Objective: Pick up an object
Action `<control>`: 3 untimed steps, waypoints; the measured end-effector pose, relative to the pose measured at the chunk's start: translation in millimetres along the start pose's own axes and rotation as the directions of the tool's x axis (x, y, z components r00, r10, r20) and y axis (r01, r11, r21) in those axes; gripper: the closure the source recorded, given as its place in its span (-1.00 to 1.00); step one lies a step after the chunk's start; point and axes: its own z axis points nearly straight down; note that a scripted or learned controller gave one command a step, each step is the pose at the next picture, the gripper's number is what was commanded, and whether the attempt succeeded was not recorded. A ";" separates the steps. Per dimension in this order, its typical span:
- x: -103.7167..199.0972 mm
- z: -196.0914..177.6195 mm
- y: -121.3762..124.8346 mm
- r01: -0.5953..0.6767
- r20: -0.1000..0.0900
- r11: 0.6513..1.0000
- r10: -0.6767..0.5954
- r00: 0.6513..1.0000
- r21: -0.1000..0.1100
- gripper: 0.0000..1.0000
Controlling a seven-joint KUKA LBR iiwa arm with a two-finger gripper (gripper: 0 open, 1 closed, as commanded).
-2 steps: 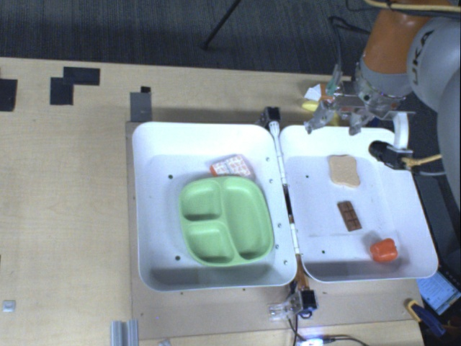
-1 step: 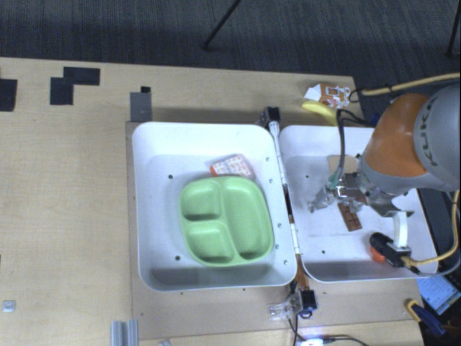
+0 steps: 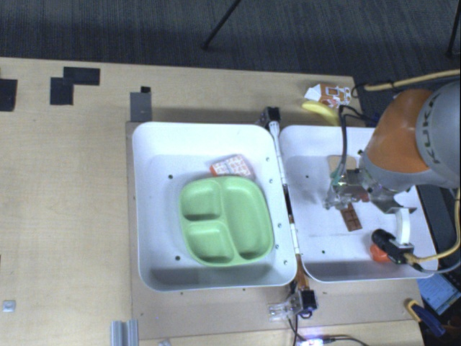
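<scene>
My gripper hangs low over the middle of the right bin, with the arm's orange band and grey body covering the bin's right side. A brown flat strip lies on the bin floor just right of and below the gripper, apart from it as far as I can tell. A small tan piece shows just behind the gripper. An orange bit sits near the bin's front right. In the left bin lies a green divided plate, with a red and white patterned packet behind it.
On the bench behind the right bin lie a yellow object and an orange and white wrapper. A black and white rail runs between the two bins. The left part of the right bin's floor is bare white.
</scene>
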 end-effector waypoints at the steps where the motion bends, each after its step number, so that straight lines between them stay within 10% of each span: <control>1: -53.4 -15.6 25.5 -0.003 0.002 1.000 0.003 1.000 0.001 1.00; 2: -110.6 26.9 119.8 0.001 0.007 1.000 -0.001 1.000 -0.010 1.00; 3: -105.8 28.0 119.7 0.002 -0.004 1.000 -0.003 1.000 -0.003 -1.00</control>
